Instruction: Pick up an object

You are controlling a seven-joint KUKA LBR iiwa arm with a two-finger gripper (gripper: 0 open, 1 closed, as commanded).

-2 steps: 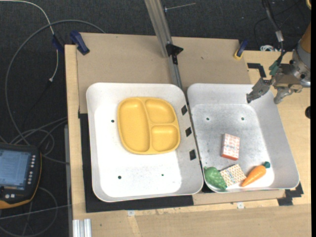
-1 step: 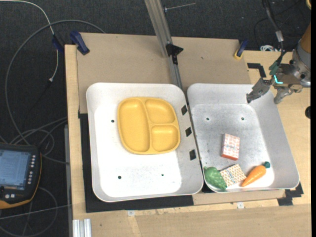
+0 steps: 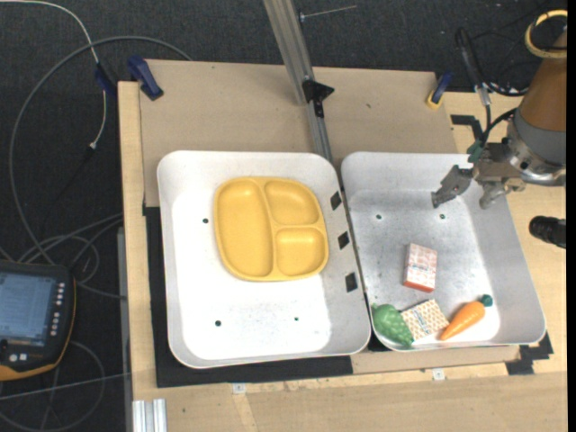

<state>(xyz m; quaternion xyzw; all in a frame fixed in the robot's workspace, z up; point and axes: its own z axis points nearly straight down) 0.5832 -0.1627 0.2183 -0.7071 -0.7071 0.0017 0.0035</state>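
The gripper point(image 3: 470, 193) hung with jaws wide and empty above the right bin point(image 3: 513, 241); best descend squarely over the upright carton point(image 3: 420, 267), standing apart.

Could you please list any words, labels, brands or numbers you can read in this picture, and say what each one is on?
No text can be read.
Small upright red-and-white patterned box: printing too small and blurred.
Flat cream patterned packet: pattern, no legible words.
Handheld control tablet with lit screen: display content too blurred.
Yellow three-compartment plastic tray: no marking visible.
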